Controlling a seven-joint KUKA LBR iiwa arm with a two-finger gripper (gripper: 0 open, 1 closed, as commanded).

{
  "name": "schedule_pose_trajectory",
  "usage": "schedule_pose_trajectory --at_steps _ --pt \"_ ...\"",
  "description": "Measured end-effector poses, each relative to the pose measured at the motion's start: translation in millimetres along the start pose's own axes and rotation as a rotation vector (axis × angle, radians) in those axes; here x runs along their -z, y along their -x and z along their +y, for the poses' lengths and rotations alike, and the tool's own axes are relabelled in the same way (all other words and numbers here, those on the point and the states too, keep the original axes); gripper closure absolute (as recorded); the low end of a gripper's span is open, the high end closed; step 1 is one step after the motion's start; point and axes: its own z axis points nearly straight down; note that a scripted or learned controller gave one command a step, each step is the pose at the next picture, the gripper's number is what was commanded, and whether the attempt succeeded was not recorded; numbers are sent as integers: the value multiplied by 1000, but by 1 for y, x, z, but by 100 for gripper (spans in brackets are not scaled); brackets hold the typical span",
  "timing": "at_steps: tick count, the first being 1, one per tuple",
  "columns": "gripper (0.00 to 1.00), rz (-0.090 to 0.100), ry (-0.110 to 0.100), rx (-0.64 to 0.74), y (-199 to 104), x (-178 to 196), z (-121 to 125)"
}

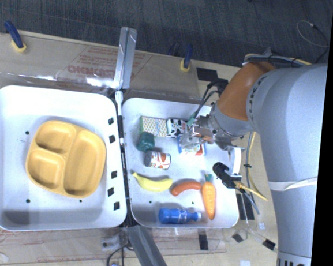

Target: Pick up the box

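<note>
Operator, your box (154, 126) lies flat in the right bin (223, 221), toward 11 o'clock, just above the teal cup (146, 140). Your gripper (190, 138) hangs immediately at its 3 o'clock side; how the jaws stand cannot be told.

We see a yellow tray (66, 157) in a white bin (3, 144). Beside it lie a yellow banana (152, 183), an orange carrot (208, 199) and a blue bottle (176, 216).
</note>
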Motion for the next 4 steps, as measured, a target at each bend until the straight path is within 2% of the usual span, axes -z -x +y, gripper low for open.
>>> schedule_pose_trajectory --at_steps 1,2,3,4 --pt "100 -3 2 -7 -9 0 6" --pt "100 0 -15 -431 -31 103 -37" --pt "0 0 -15 -431 -31 103 -37" --pt "0 4 -2 -544 -17 9 2"
